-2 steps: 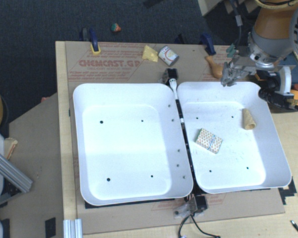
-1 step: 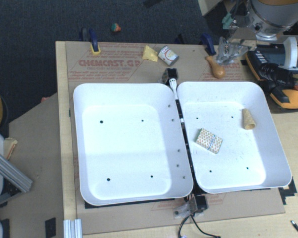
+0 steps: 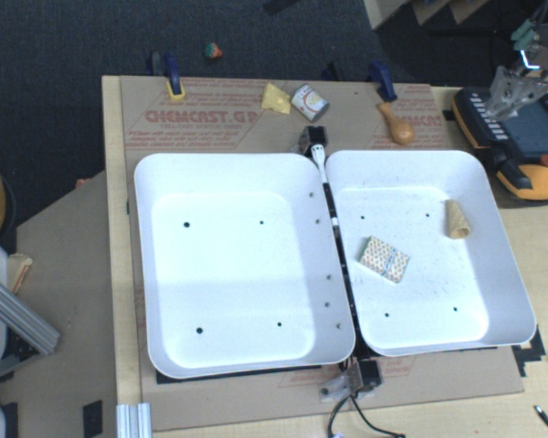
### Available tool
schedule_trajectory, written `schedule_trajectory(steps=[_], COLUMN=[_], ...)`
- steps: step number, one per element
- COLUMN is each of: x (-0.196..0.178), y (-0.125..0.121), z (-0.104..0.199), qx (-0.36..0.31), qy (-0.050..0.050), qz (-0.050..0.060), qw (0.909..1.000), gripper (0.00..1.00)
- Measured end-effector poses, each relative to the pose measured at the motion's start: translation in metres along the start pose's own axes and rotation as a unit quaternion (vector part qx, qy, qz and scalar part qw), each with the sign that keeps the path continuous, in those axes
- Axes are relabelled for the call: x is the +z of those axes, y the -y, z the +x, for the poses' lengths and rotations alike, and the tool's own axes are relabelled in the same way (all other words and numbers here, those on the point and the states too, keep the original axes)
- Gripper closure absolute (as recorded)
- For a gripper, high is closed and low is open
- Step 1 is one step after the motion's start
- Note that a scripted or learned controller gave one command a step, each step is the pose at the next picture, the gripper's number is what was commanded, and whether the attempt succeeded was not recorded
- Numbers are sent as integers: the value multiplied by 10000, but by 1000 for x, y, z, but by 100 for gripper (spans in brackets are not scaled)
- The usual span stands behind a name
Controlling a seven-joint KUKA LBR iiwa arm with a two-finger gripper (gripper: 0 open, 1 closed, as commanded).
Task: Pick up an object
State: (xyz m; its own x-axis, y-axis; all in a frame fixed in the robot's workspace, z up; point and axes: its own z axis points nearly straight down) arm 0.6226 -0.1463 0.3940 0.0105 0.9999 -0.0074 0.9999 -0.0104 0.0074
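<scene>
Two shallow white bins were set side by side on a brown board, their inner rims touching along a dark seam. In the right bin [image 3: 493, 272] two things were found. A small flat packet [image 3: 384, 260], patterned in pale speckles, was laid near the middle of the floor, turned at a slant to the bin's walls. A tan cone-shaped piece [image 3: 457, 218] was placed further back and nearer the right wall, well apart from the packet and lying on its side. On the floor of the left bin [image 3: 151, 272] four small dark dots were seen.

How the gripper stood could not be told, and neither thing in the right bin was held.

Behind the bins, on the bare board [image 3: 210, 117], a yellow wedge [image 3: 276, 99] and a small grey and white box [image 3: 309, 102] were set just beside each other. A brown wooden-looking tool [image 3: 396, 124] was laid further right, near the back rim of the right bin. Two blue clamps [image 3: 173, 71] were fixed at the board's far edge. A small black and white object [image 3: 315, 142] was lodged where the bins' back corners met. A black and yellow device [image 3: 502, 135] was rested on the bench to the right
</scene>
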Motion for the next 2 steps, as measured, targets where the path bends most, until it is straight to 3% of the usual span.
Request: schedule_trajectory(steps=[1,2], x=[55,-80], y=[58,98], z=[136,151], qx=[-116,-71], qy=[-68,-48], qz=[80,-53], qw=[9999,9999], gripper=[100,100])
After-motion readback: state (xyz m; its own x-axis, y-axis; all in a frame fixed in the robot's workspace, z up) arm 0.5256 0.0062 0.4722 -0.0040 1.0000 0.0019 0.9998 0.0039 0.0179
